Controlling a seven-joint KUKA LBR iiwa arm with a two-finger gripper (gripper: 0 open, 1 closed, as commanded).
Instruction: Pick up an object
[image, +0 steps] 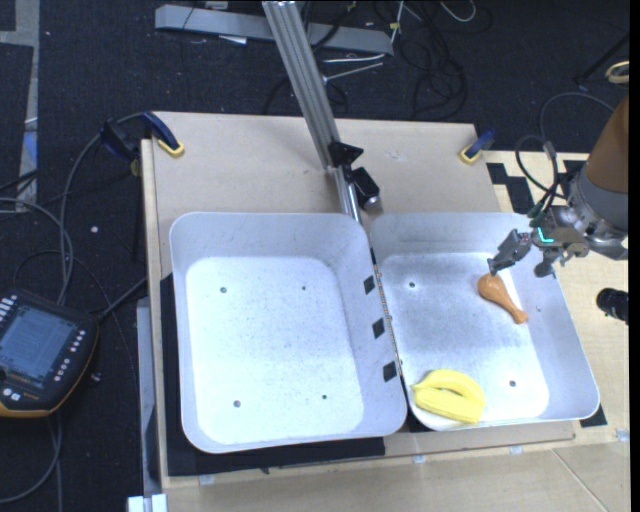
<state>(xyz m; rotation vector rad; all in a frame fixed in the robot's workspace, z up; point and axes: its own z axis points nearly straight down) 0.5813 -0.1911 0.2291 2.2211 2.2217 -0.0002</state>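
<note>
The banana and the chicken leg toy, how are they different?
The banana is yellow; the chicken leg is orange-brown. The banana looks fatter and curved, the chicken leg slimmer, tapering to a thin end. The banana lies at the right bin's near edge; the chicken leg lies farther back, just below the gripper. Both rest in that same bin.

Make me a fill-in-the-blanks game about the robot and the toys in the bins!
1. The yellow banana lies in the ____ bin.
2. The orange-brown chicken leg lies just below the robot's ____.
3. The arm above the gripper wears a band coloured ____.
4. The bins are coloured ____.

Missing words: right; gripper; orange; white
</note>
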